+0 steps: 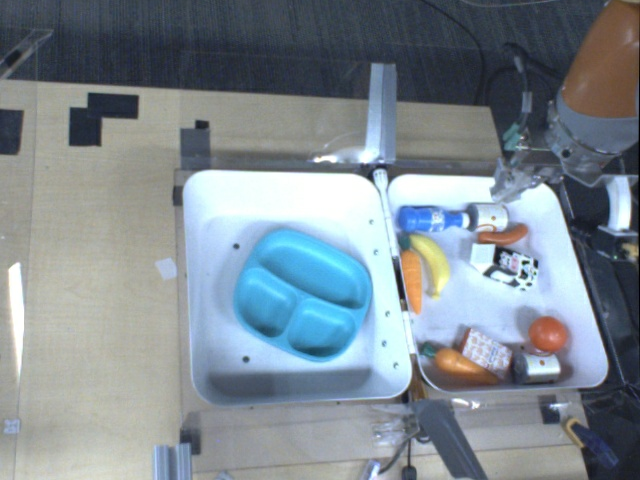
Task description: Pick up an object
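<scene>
The right bin (pixel 575 258) holds several objects. A blue bottle (pixel 432 218) with a white cap lies at its back. A yellow banana (pixel 432 263) and an orange carrot (pixel 411 280) lie beside the divider. A red sausage (pixel 502 235) rests above a black-and-white carton (pixel 510 265). A round orange fruit (pixel 548 334), a small can (pixel 537 368), a red packet (pixel 487 348) and a second carrot (pixel 462 365) sit along the front. My gripper (pixel 507 186) hangs over the bin's back edge, just above the bottle's cap, with nothing seen in it.
The left bin (pixel 210 268) holds a blue divided plate (pixel 300 293). A metal post (pixel 382 108) rises behind the divider between the bins. Cables run across the dark floor behind the bench. The arm's orange band (pixel 605 53) fills the upper right.
</scene>
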Motion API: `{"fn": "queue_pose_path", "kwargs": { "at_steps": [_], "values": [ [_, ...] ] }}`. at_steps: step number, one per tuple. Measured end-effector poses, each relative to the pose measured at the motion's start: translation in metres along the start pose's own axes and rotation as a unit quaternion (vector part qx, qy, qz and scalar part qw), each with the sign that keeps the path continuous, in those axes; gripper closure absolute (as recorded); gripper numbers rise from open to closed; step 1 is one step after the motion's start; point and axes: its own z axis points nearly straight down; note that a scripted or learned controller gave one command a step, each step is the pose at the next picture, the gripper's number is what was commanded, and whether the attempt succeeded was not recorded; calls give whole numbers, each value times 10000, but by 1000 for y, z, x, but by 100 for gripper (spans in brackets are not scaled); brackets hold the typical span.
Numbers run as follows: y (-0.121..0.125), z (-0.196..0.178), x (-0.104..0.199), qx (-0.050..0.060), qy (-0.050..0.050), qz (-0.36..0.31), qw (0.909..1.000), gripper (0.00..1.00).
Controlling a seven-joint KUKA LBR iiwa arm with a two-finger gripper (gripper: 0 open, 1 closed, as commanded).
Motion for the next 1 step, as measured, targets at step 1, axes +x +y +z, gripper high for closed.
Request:
{"fn": "queue_pose_path", "kwargs": {
  "at_steps": [1],
  "values": [
    [9, -105, 14, 29, -2, 43, 10000, 100]
  ]
}}
